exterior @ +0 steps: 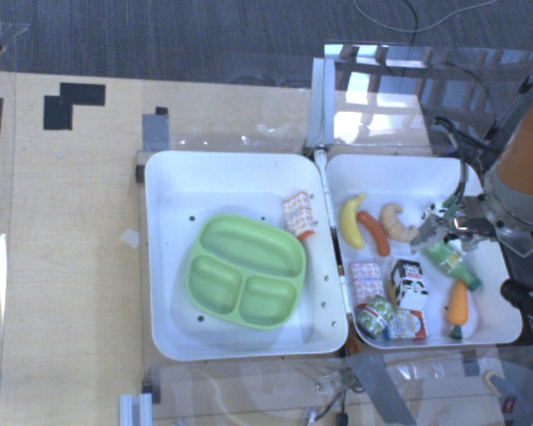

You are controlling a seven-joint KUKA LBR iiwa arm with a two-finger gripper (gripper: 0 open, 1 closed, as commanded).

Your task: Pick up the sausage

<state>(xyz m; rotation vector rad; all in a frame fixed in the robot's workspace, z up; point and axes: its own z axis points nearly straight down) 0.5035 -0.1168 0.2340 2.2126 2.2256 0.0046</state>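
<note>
1. Camera view: the sausage (373,232) lies in the right bin (400,174), between a banana (350,221) on its left and a croissant (395,222) on its right, close to both.
2. The gripper (429,230) hangs low over the right bin, just beside the croissant's right end; whether it touches it I cannot tell.
3. How far the jaws stand apart I cannot tell; nothing is seen between them.
4. The left bin (169,238) bears a green divided plate (245,271).

A fixed camera looks down at a slant on the bench (62,238), taking in both white bins (160,264) whole, the arm (524,162) entering right.
</note>
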